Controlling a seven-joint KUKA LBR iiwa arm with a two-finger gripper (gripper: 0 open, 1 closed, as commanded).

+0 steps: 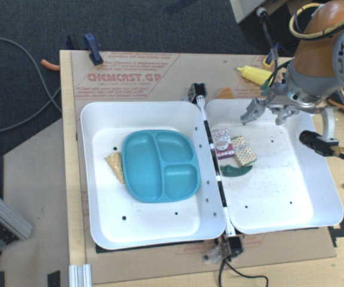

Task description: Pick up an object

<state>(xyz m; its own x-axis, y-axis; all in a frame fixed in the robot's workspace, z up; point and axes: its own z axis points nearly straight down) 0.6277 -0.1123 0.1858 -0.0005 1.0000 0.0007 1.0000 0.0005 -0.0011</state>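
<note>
Two bins set side by side on surface [160, 70]. Left bin [100, 220]: divided plate [160, 165] placed at centre, flat snack piece [115, 165] tucked against plate's left edge. Right bin [291, 202]: small packet [222, 143], wrapped piece [243, 150] and curved item [236, 171] clustered by left wall, near divider. Claw [266, 110] positioned above right bin's far edge, arm [321, 46] entering from right.
</note>
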